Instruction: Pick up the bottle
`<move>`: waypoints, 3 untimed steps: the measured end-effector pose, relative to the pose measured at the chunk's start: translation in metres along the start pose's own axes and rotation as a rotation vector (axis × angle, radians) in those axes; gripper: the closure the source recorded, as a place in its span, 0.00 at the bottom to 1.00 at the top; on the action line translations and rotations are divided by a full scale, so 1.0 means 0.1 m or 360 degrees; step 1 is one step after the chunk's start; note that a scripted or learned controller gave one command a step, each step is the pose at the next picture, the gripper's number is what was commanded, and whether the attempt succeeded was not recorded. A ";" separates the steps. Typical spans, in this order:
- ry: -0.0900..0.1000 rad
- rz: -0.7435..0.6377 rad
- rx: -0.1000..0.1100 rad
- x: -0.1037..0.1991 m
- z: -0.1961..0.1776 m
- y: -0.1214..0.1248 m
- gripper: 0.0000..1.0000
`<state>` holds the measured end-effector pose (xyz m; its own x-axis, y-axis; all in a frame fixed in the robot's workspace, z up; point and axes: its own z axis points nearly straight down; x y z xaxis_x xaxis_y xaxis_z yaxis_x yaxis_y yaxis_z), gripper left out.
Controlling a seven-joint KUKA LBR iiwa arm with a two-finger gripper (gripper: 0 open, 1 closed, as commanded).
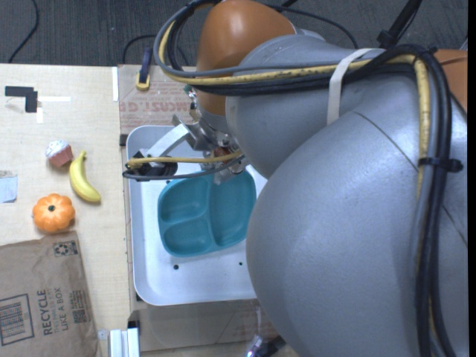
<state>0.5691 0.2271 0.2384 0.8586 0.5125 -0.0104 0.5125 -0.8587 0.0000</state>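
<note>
My grey arm with its orange band (pixel 238 32) reaches in from the right and covers most of the right half of the view. Its wrist and gripper (pixel 218 166) hang low over the far part of a white bin (pixel 149 274), just above the far rim of a teal divided plate (pixel 204 214) lying in that bin. A yellow cable and a black fitting (pixel 152 168) stick out to the left of the gripper, over the bin's left wall. The arm hides the bin's right side and everything beyond it.
On the wooden bench left of the bin lie a yellow banana (pixel 83 178), a small orange pumpkin (pixel 53 213) and a cupcake toy (pixel 59 153). A brown paper bag marked RECYCLE (pixel 44 296) lies at the front left.
</note>
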 end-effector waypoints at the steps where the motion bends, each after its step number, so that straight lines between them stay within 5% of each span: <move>1: -0.0015 0.0010 0.0000 -0.02 -0.05 0.02 1.00; 2: -0.0030 0.0019 0.0000 -0.03 -0.10 0.04 1.00; 3: 0.0002 0.0490 0.0000 -0.31 -0.02 0.24 1.00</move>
<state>0.5552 0.1910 0.2410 0.9735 0.2284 -0.0086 0.2285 -0.9736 0.0030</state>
